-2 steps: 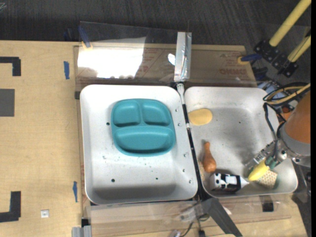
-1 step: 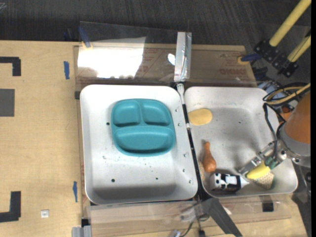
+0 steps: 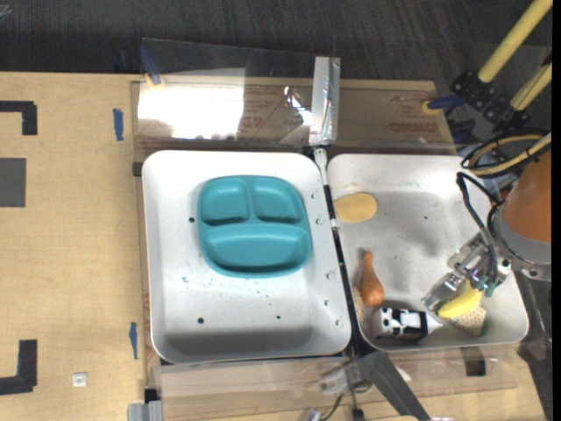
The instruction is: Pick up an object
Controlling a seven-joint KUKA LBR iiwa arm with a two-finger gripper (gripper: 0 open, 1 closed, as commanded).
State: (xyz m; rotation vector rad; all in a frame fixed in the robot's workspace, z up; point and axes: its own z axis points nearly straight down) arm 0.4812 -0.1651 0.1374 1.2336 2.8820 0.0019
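My gripper (image 3: 463, 286) is low over the near right corner of the right bin (image 3: 412, 182), with the orange-banded wrist behind it at the right edge. Directly under its tip lies a yellow banana-like toy (image 3: 459, 305) on a tan waffle-textured piece (image 3: 473, 321); I cannot tell whether they touch. A black-and-white toy cow (image 3: 401, 322) lies to the left by the bin's near wall. An orange drumstick-shaped toy (image 3: 372, 281) is beside the divider. A pale yellow oval piece (image 3: 355, 207) rests near the bin's far left.
The left bin (image 3: 166, 261) holds a teal divided plate (image 3: 254, 224). A clear plastic sheet and a taped upright strip (image 3: 324, 99) stand behind the bins. Black cables (image 3: 478, 178) hang by the arm at the right.
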